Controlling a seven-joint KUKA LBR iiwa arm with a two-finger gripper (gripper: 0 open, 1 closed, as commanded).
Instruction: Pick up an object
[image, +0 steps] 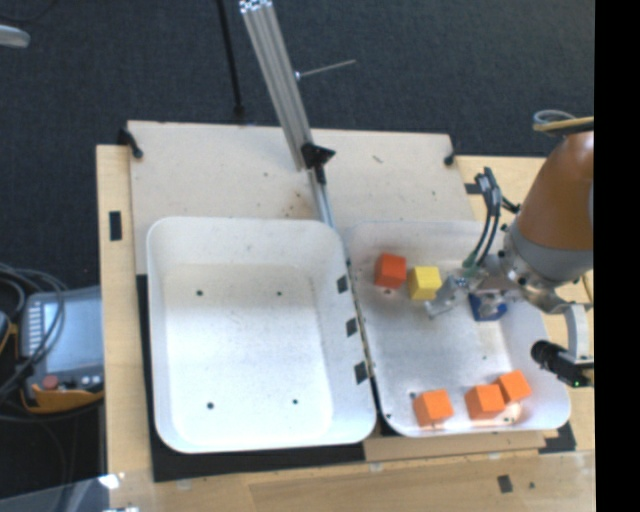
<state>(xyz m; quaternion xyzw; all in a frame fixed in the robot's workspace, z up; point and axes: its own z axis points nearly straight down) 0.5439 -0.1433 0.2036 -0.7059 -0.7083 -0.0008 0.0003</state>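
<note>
Camera view puts our gripper (447, 297) low in the right bin (455, 420), just right of the yellow block (425, 282) beside an orange block (391, 270). We judge it is lining up a grab; we cannot tell its opening. Three more orange blocks (472, 400) sit lower right, apart.

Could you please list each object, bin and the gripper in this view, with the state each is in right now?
yellow block: resting in right bin, beside gripper.
orange block: resting, next to yellow block.
three orange blocks: resting along near wall.
left bin: holds no blocks.
gripper: low by yellow block.
</note>
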